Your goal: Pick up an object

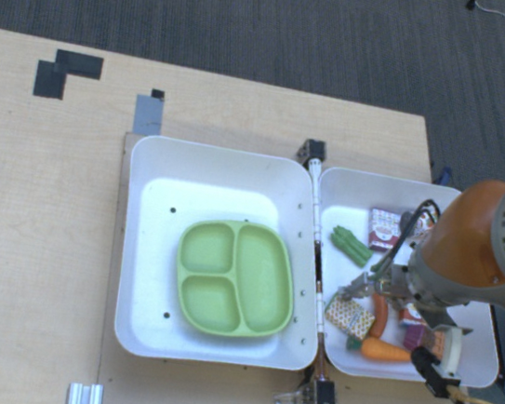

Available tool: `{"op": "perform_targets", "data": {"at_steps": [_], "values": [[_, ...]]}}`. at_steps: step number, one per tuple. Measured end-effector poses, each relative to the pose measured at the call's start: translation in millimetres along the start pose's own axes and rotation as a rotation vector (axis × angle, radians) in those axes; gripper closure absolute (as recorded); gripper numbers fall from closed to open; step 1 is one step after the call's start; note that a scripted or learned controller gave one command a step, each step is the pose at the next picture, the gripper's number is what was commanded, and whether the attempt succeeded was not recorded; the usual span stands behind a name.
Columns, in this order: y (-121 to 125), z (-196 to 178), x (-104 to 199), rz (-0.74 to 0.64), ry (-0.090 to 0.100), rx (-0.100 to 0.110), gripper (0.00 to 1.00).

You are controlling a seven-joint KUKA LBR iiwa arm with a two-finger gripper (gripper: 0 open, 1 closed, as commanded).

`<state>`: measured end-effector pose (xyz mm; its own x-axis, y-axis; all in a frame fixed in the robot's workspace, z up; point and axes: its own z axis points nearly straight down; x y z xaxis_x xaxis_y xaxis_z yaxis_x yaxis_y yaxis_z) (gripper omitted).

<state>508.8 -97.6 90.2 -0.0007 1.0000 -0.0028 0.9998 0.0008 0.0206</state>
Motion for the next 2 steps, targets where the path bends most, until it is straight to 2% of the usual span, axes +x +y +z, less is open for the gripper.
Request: {"op": "perform_targets", "data": {"at_steps": [1, 2], "values": [[2, -11, 1, -0.001, 0.001, -0.006, 1.0], [76, -94, 68, -0.003, 0.004, 0.016, 1.0]]}}
